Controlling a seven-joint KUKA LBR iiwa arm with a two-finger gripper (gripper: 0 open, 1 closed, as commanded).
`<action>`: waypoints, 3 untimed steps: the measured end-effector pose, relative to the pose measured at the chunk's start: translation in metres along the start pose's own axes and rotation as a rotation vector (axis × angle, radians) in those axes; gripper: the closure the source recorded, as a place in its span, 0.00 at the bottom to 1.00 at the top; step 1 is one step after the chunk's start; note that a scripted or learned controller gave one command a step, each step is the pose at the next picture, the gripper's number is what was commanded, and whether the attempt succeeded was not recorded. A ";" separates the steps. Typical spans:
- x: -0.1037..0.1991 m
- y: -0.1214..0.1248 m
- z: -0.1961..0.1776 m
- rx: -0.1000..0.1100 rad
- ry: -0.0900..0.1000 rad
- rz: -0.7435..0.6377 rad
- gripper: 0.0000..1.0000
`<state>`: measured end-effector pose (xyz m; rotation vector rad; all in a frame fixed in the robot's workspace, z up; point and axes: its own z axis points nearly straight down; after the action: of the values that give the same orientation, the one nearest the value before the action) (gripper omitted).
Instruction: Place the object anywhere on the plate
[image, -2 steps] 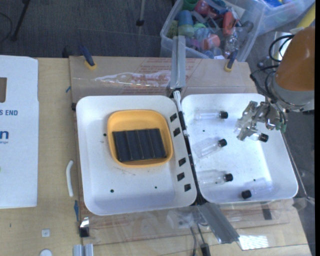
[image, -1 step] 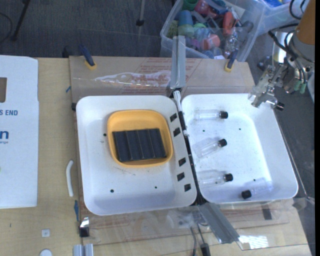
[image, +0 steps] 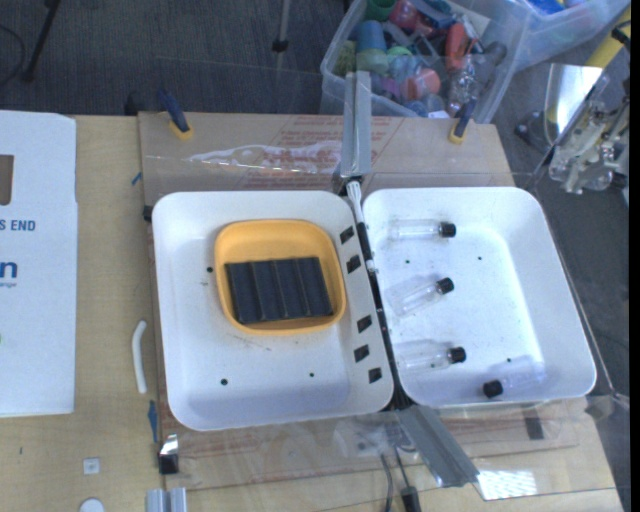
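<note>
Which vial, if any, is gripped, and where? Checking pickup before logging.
Nothing is held: four vials lie loose in the right bin.

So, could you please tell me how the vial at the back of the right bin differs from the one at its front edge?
The back vial lies roughly level across the view with its black cap pointing right; the front vial lies tilted with its cap pointing left. The back vial sits well out on the floor of the right bin; the front vial lies against the sloping front-right corner. Both are clear with black caps and lie on their sides.
</note>
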<state>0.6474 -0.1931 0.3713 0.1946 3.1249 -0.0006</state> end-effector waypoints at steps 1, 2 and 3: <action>-0.018 -0.028 -0.058 -0.001 -0.001 -0.325 1.00; -0.025 -0.026 -0.065 -0.002 -0.001 -0.701 1.00; -0.025 -0.026 -0.065 -0.003 -0.001 -1.095 1.00</action>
<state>0.6681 -0.2217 0.4365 -1.4611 2.7693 -0.0042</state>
